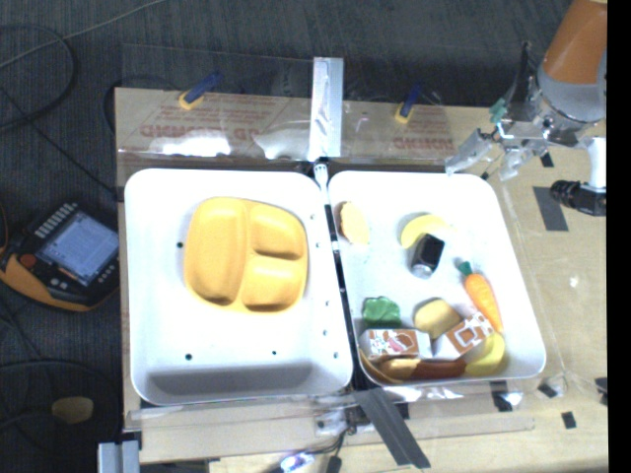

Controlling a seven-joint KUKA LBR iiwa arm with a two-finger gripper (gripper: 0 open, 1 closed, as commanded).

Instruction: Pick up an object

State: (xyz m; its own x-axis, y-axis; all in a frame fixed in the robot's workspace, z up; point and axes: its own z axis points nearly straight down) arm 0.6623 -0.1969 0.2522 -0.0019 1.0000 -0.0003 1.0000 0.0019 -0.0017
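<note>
Arm enters at about 2 o'clock, orange band up top. Gripper (485,159) sits over the bench just outside the right bin (493,197), off its 1 o'clock corner. Fingers spread apart, nothing between them, touching nothing visible.

Right bin: black can (428,253) near centre, yellow piece (419,227) just at its 11 o'clock. Carrot (483,299) at the can's 4 o'clock. Green piece (382,311), cartons (392,342) along the 6 o'clock wall.

Left bin (148,264): yellow tray (245,253), centred.

Two white bins (138,264), one yellow tray (245,254), one carrot (482,299), two cartons (392,343).
</note>
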